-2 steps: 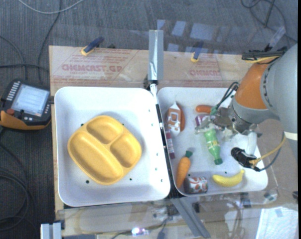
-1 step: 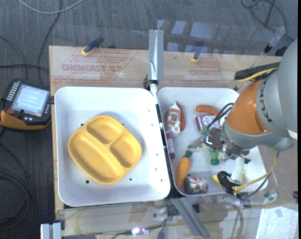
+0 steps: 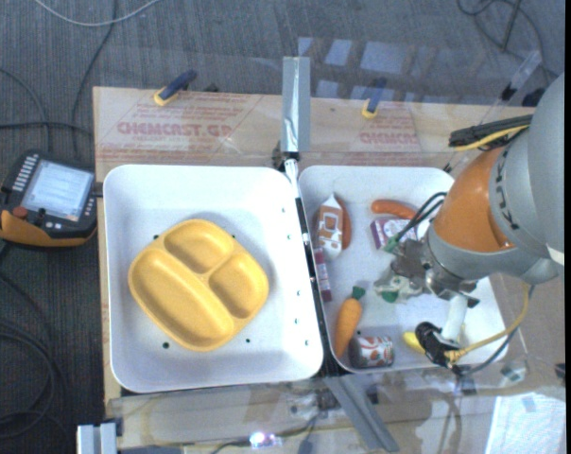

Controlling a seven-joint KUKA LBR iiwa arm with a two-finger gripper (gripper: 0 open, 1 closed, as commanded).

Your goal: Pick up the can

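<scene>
The can (image 3: 372, 350) lies on its side at the near edge of the right bin (image 3: 475, 180); it is red and white with a grey end. My gripper (image 3: 400, 277) hangs over the middle of that bin, a short way behind and to the right of the can and apart from it. Something small and green (image 3: 389, 294) shows right under the gripper. An orange carrot (image 3: 348, 322) lies just left of the can, with its tip close to it.
The right bin also holds a small bottle (image 3: 331, 225), a sausage (image 3: 394, 208), a red packet (image 3: 389, 232) and a yellow banana (image 3: 422, 340) right of the can. A yellow divided tray (image 3: 198, 282) sits in the left bin (image 3: 125, 348). A handheld controller (image 3: 45, 197) lies off the bench's left side.
</scene>
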